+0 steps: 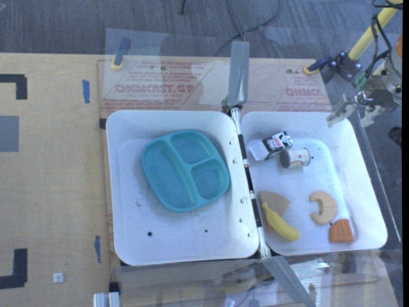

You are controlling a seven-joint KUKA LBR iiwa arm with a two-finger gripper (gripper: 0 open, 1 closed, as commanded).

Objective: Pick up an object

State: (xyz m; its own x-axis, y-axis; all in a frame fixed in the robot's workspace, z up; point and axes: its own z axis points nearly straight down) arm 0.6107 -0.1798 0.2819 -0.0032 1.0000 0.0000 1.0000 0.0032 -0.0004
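Left bin [121, 235] carries just a teal divided plate [185, 170]; in the right bin [367, 190] I've got a small carton [270, 144], a little figure [294, 158], a wedge [275, 201], a banana [280, 222], a croissant [324, 207] and an orange piece [341, 231], any of them fair game. My claw [358, 101] hangs past that bin's far right corner with nothing in it, and I can't tell how wide it's parted. Wedge and banana touch and hug the divider, so a descent there could clip the rim or nudge both; the croissant has open floor around it.
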